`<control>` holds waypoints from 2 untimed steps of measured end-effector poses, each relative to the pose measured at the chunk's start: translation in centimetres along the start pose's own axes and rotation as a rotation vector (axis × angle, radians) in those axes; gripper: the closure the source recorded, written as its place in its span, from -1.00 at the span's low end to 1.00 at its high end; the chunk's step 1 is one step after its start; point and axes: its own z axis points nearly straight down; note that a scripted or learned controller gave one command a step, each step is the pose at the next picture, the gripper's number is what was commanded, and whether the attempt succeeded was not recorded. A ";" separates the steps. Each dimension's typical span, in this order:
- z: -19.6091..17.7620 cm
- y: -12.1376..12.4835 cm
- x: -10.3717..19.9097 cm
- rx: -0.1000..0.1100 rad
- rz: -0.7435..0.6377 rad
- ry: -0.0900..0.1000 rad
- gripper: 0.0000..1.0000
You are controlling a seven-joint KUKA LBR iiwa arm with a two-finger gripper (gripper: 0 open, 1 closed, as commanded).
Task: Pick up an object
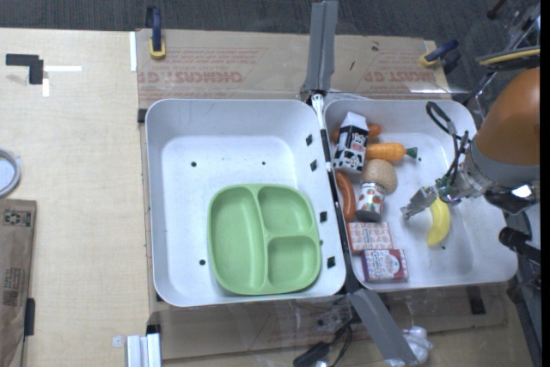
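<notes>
Banana (439, 222) lies in the right bin (455, 266), toward that bin's 3 o'clock side, long axis roughly up-down in the camera view, flat on the white floor. Gripper (427, 202) sits right at the banana's upper end, at abt 11 o'clock from the fruit's middle; its metal fingers touch or nearly touch the top tip, but can't tell if they're apart or together, & nothing is clearly seen between them. Arm w/ orange band (516, 120) reaches in from 3 o'clock, above the bin's right wall. At 9 o'clock from the banana, well apart from it, a cluster hugs the bin's left wall: cow-print carton (351, 147) at the top, carrot (384, 153) just beside it at its 3 o'clock, brown round item (379, 176) below, small jar (369, 202) under that, red sausage-like piece (345, 195) along the wall. At the cluster's 6 o'clock end, two pink/red boxes (378, 252), one above the other. Left bin (172, 211) holds a green divided plate (266, 239) w/ three compartments, toward that bin's 5 o'clock part.
</notes>
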 end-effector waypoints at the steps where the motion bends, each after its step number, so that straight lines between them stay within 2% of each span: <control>1: -0.6 0.0 0.0 0.002 0.003 0.002 1.00; 2: -2.4 4.0 -1.3 -0.003 -0.083 -0.002 1.00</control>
